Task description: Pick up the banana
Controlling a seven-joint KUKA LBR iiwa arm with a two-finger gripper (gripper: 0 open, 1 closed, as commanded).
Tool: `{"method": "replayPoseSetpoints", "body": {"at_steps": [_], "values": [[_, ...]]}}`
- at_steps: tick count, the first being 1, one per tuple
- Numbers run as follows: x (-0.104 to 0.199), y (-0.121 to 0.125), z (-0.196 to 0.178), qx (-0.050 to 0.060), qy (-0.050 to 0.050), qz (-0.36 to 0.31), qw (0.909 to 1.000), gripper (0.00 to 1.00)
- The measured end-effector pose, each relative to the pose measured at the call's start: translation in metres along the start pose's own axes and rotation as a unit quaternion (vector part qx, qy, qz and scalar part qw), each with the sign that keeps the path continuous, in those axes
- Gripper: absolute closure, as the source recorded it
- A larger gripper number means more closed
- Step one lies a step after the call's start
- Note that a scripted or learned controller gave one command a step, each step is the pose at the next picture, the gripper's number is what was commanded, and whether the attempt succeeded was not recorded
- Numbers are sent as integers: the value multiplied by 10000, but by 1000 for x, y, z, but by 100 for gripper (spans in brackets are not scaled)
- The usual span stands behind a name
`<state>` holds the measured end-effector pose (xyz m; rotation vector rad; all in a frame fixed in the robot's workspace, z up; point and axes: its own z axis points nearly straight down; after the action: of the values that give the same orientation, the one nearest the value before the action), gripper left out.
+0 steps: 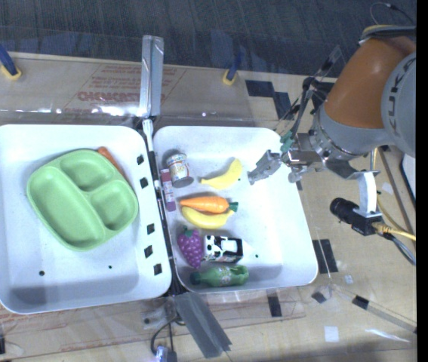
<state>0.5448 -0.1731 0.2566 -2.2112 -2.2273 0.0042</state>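
- The banana [225,175] lies in the right bin [289,225], in its upper middle part, with its curved tip pointing to the upper right.
- The gripper [263,169] hangs just right of that tip, at the centre right of the frame. Whether it is released or clenched I cannot tell, and nothing shows inside it.
- A second yellow fruit [204,217] lies just below the banana, under the carrot [207,203] — a descent placed a little low in the frame could land on those instead, and the wrong thing would come up.
- The small jar [177,167] stands just left of the banana. A push from the right would likely slide the banana against it, or tip the jar.
- The banana is smooth and curved, so a grip near its thin tip may squeeze it out sideways; taking it across the thicker middle looks safer.
- The grapes [190,246], the black-and-white carton [223,247] and the green vegetable [220,275] crowd the lower part of the bin, but they sit well apart from the banana and look to be at little risk.
- The green divided plate [82,198] in the left bin [17,277] is far from the work — no trouble there.
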Motion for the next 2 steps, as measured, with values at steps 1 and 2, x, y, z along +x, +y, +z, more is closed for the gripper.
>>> {"method": "replayPoseSetpoints", "body": {"at_steps": [1, 2], "values": [[21, 67, 131, 8, 2, 284, 9996, 0], [43, 79, 162, -35, -49, 214, 9998, 0]]}}
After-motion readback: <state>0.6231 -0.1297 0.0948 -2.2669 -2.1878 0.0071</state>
